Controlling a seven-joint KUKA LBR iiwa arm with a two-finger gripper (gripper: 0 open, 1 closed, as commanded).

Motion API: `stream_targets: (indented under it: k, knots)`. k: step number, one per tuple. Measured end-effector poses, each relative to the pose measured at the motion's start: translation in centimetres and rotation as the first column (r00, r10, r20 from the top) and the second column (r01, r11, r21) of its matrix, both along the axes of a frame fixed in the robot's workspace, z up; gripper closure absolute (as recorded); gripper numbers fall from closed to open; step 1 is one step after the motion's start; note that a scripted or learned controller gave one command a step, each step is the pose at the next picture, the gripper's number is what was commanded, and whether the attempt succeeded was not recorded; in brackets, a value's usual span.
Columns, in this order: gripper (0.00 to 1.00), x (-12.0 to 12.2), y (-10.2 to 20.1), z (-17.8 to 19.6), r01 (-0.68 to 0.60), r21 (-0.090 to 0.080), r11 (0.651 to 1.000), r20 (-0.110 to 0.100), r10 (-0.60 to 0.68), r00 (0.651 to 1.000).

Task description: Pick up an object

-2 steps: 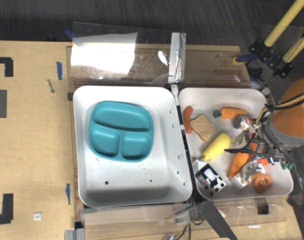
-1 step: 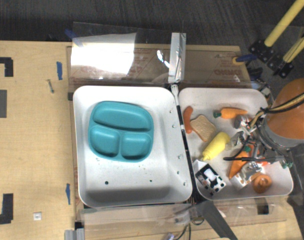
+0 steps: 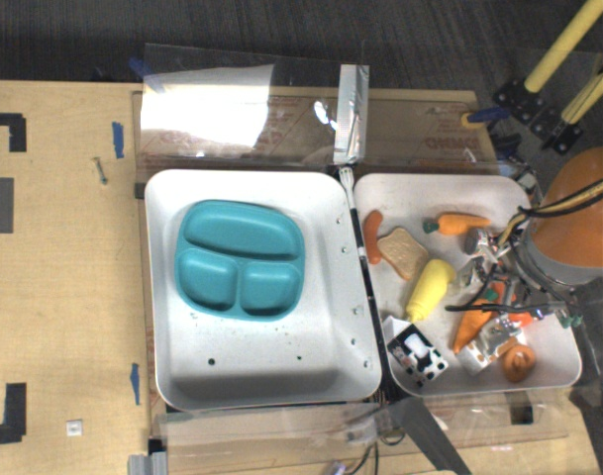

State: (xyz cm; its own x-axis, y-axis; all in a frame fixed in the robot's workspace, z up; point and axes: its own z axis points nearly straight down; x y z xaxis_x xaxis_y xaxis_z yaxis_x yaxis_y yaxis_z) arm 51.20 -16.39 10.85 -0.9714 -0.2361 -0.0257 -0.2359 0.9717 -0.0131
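While reading from nine o'clock toward three: bare wooden table (image 3: pixel 63 265) first, marked with black tape corners, likely as placement guides. Next, left bin (image 3: pixel 172 364), holding one teal divided plate (image 3: pixel 242 258) lying flat toward its eleven o'clock side, well apart from everything else. Then right bin (image 3: pixel 459 188), crowded, presumably stocked as the picking pool. Along its nine o'clock edge, a small reddish sausage-shaped piece (image 3: pixel 372 236), touching a tan bread-like slice (image 3: pixel 403 252). Just beside that, toward five o'clock, a yellow banana-like toy (image 3: pixel 429 288) tilted on the bin floor. At six o'clock, a black-and-white block (image 3: pixel 415 352) near the rim. At twelve o'clock, an orange carrot (image 3: pixel 460 224) lying crosswise. Farthest toward three o'clock, claw (image 3: pixel 492 300) reaching down among a second orange carrot-like piece (image 3: pixel 466 331), a small orange round thing (image 3: pixel 519 362) and some pale clutter. Cannot tell whether open or closed: wires and clutter hide the tips. Probably aiming at something in this cluster; nothing visibly held.
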Motion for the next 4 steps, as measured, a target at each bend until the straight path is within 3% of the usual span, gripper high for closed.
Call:
stream_targets:
  k: [1, 2, 4]
  knots:
    - [0.0, -0.53, -0.34, 0.07, 0.066, 0.001, 0.998, 0.015, -0.066, 0.998]
    - [0.0, 0.24, 0.04, 0.04, 0.044, -0.003, 0.999, 0.001, -0.044, 0.999]
    - [0.0, -0.43, 0.31, 0.17, 0.09, -0.011, 0.996, 0.022, -0.09, 0.996]
